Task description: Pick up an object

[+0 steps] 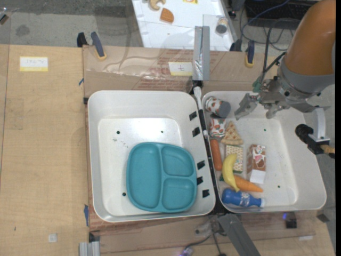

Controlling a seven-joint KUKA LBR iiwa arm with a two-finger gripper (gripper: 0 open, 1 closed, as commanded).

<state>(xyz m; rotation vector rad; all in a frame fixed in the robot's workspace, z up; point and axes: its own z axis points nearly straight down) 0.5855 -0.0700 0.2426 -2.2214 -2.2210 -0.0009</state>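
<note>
My gripper (259, 106) hangs over the back of the right bin (298, 159), its two grey fingers spread apart with nothing between them. Its left finger (245, 106) is just right of a small grey lump (224, 110) and a red-and-white round toy (214, 105). Down the bin's left side lie a patterned cup (217, 127), a triangular cracker (232, 134), a long carrot (215, 153), a banana (229, 170), a wafer (237, 156), a red-and-white box (257, 158), a short orange carrot (248, 184) and a blue bottle (241, 199).
A teal divided plate (161, 176) lies in the left bin (106, 143). A black-clipped divider (201, 137) runs between the bins. The right half of the right bin floor is bare. A black part of the arm (308, 135) overhangs the bin's right rim.
</note>
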